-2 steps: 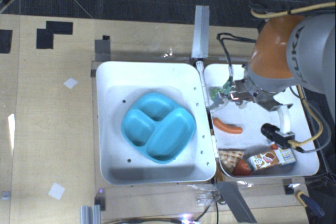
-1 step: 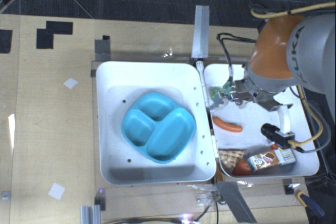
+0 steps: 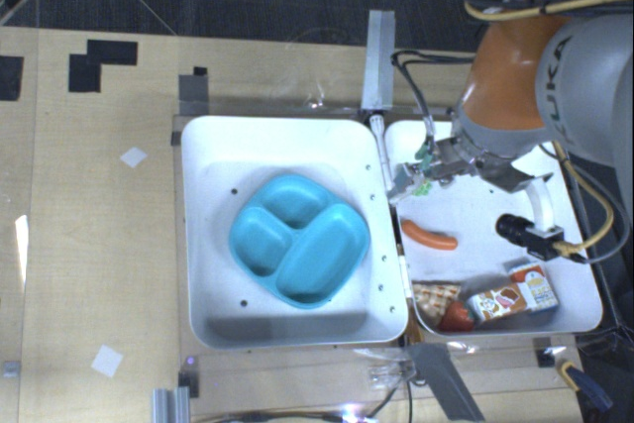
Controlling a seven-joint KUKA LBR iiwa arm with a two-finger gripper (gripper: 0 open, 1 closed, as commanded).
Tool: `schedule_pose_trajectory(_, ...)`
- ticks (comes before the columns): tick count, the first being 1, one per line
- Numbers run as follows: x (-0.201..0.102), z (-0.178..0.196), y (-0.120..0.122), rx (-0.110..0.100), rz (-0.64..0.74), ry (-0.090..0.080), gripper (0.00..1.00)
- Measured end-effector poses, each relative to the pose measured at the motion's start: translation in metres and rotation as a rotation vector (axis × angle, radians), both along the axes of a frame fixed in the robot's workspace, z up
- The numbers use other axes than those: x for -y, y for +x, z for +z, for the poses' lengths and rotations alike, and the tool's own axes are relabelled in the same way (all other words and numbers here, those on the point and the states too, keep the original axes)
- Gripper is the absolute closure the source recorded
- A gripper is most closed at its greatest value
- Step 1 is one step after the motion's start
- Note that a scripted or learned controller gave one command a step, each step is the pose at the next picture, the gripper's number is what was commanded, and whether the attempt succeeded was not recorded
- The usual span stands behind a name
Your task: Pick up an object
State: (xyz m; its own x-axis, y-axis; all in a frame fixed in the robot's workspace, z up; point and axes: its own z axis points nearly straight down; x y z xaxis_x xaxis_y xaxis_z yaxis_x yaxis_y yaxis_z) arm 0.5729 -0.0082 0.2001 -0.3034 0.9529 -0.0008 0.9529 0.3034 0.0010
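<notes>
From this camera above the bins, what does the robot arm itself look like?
The arm is bulky, rounded and grey, with an orange band above the wrist and dark lettering on its casing. Black and yellow cables loop over it. The gripper is a small metallic assembly.

Grey arm (image 3: 594, 84) w/ orange band (image 3: 510, 64) above wrist. Black and yellow cables (image 3: 515, 10) loop over it. Tool (image 3: 421, 175): small metal part w/ green bits; black cyl. part (image 3: 517, 229) beside.
</notes>
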Motion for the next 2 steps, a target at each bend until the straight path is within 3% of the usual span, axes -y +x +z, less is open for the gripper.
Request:
schedule_pose_trajectory(1, 0.058, -0.017, -0.056, 0.000, 0.060, 0.000, 0.00)
schedule_pose_trajectory(2, 0.096, 0.056, -0.040, 0.002, -0.216, 0.000, 0.00)
